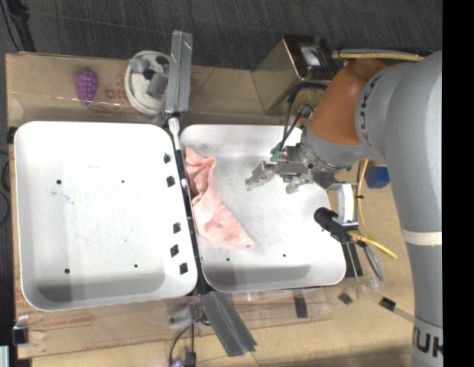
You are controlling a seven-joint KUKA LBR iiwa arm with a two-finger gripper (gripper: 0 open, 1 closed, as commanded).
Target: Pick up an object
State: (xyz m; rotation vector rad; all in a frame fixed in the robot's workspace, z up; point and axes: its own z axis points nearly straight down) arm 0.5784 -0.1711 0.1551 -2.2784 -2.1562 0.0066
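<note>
Cloth lies crumpled along left wall of right bin, toward near-left corner; gripper hovers mid-bin, apart from cloth; I cannot tell its finger state; my guess: poised for descent; left bin alongside.

Partial white lettering "KU" on the grey arm, well below and right of the tool.

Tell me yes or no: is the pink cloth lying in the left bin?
No, the pink cloth lies in the right bin, against its left wall beside the divider, apart from the gripper.
</note>
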